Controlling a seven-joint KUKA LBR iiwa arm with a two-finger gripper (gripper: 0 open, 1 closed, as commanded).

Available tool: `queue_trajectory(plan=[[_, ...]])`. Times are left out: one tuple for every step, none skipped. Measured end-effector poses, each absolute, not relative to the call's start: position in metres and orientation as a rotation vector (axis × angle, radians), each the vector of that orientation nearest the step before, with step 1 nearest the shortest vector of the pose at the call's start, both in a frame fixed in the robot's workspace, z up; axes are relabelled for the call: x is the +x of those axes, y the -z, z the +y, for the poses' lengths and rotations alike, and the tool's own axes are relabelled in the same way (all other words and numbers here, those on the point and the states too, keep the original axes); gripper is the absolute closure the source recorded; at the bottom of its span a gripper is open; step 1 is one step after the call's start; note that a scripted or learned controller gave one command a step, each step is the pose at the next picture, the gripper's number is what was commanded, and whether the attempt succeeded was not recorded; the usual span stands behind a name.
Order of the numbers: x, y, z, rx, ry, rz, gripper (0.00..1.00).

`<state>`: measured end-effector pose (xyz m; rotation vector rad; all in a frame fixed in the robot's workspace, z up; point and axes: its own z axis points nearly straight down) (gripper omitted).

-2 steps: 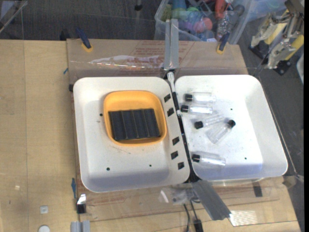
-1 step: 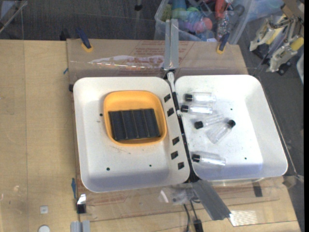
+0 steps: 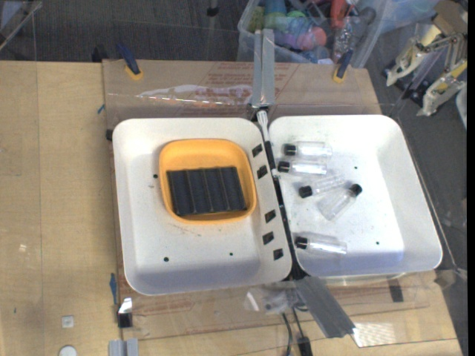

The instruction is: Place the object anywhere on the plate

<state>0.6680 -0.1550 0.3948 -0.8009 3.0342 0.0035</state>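
Five small clear vials with black caps lie scattered in the right bin (image 3: pixel 386 221), right of the frame's centre. One vial (image 3: pixel 306 150) lies highest, a second (image 3: pixel 303 168) just below it, both with caps pointing left toward the divider. A third (image 3: pixel 320 188) and a fourth (image 3: pixel 340 199) lie close together near the bin's middle, possibly touching, the fourth tilted with its cap to the upper right. The fifth (image 3: pixel 320 244) lies apart, lower in the bin.

They look like light, stiff, see-through tubes, plastic or glass I cannot tell. Round and smooth, each would likely roll or slip away under a careless pinch, and glass could crack if squeezed hard. The best hold is probably across the middle of the body, at right angles to its length, with fingers coming straight down. The lowest vial, lying alone, seems the easiest pick; the paired ones risk being knocked together.

The goal, an orange plate (image 3: pixel 169 158), sits in the left bin (image 3: pixel 141 258), left of centre, and carries a dark ribbed block (image 3: pixel 206 191) over most of its floor, leaving mainly the rim area bare.

Neither the arm's pose nor the state of the hand can be told from this moment, so the pick has not begun.

The bins rest on a wooden worktop (image 3: pixel 52 199).
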Motion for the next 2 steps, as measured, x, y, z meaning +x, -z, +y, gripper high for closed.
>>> queue_trajectory(plan=[[0.669,-0.436,-0.161,-1.182,0.003,2.899,1.0],[0.668,-0.436,-0.213,-1.524,0.003,2.736,1.0]])
